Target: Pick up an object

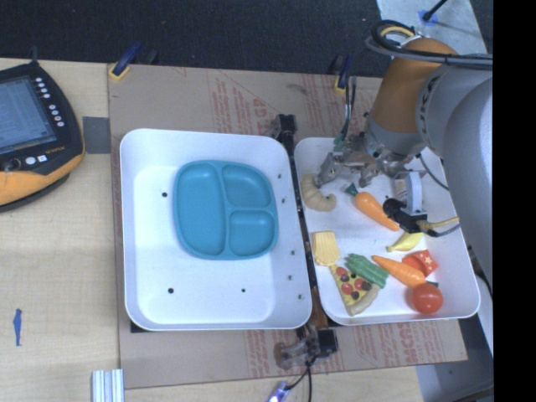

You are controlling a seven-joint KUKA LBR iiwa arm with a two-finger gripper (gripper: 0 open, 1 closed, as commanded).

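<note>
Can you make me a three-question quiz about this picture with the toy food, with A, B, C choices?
1. Where is the blue plate?
A. In the left bin
B. In the right bin
C. On the tablet

2. How many carrots are there?
A. None
B. Two
C. Five

3. Where is the gripper?
A. Over the blue plate
B. Over the far end of the right bin
C. Off the bench

Answers:
1 A, the divided plate lies in the left bin.
2 B, one carrot lies near the gripper and another carrot lies beside the tomato.
3 B, it hangs near the beige piece.
</note>
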